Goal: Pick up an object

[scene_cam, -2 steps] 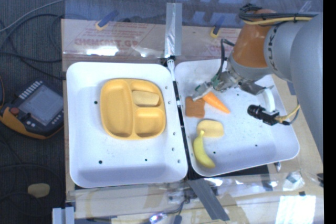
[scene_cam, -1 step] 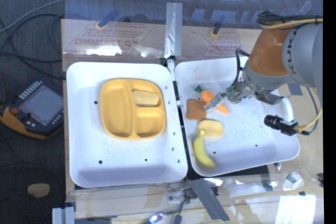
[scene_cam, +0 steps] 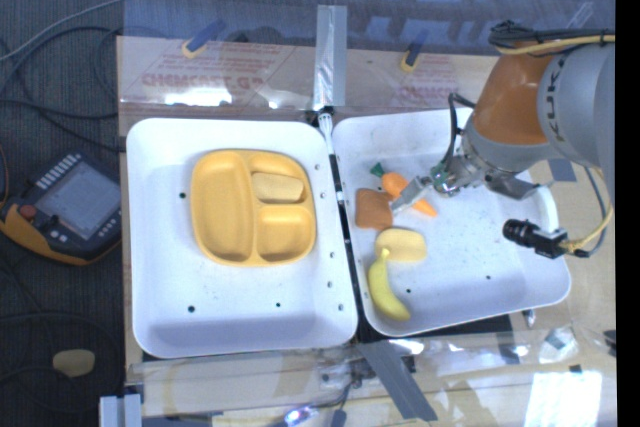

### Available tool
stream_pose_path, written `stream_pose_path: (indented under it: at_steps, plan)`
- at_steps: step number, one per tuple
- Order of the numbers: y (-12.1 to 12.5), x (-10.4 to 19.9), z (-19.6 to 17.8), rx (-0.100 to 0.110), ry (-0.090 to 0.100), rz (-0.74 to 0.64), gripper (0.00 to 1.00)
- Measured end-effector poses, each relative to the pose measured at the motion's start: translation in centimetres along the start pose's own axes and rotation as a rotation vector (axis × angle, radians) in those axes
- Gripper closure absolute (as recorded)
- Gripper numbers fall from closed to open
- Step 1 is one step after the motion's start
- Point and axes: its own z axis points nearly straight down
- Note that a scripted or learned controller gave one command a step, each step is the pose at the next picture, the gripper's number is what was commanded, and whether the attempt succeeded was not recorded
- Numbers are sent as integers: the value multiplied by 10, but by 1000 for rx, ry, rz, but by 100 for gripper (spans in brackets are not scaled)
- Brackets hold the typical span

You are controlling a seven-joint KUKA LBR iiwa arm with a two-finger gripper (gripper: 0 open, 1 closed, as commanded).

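The gripper (scene_cam: pixel 408 198) reached into the right bin (scene_cam: pixel 500 290), fingers' state unclear, tips between a carrot (scene_cam: pixel 400 185) and brown block (scene_cam: pixel 373 209).

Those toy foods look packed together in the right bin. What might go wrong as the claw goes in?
1. The gripper sits low among the carrot, the brown slice and the yellow piece, so it may nudge them rather than lift one.
2. The banana lies against the yellow piece, so a push could shift both.
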Motion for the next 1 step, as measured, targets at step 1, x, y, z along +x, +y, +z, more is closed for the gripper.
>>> stream_pose_path:
  at_steps: [1]
  plan:
    - [28, -19, 17, -21, -3, 34, 0]
